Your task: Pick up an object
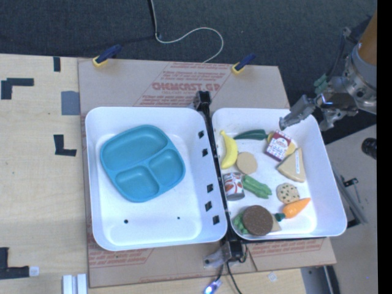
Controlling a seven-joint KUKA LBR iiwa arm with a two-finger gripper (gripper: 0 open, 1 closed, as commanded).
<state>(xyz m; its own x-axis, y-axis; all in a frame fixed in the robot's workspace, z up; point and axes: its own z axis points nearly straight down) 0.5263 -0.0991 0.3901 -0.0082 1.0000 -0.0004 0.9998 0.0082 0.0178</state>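
Fingers (298, 116) over right bin (324, 164) far corner | spread unreadable, blurred | arm (361, 72) cropped by right edge

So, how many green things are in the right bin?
3: a bean at the far side, a pickle in the middle, a leaf under the burger. More may be hidden.

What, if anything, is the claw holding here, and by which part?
Nothing. The claw hangs above the far rim of the right shallow white bin, just beyond the small red carton, with no item between its fingers.
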